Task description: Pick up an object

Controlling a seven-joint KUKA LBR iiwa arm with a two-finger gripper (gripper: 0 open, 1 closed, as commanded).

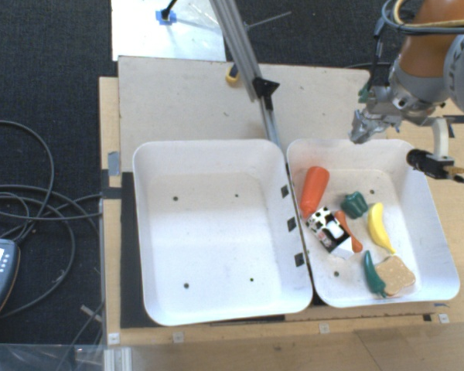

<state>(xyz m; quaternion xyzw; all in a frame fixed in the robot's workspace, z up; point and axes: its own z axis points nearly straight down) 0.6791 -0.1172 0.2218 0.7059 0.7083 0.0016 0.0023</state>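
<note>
Camera view: grey two-finger gripper [361,133] hangs above the far rim of the right shallow white plastic bin [437,230]; finger state cannot be told. Orange carrot-shaped toy [315,189] lies inside it.

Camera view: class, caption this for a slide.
Grey arm's claw hovers above right shallow white bin holding orange plastic carrot and yellow banana.

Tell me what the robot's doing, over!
Gripper above right bin's far rim, holding nothing. Carrot, banana, other toys untouched. Path clear.
</note>
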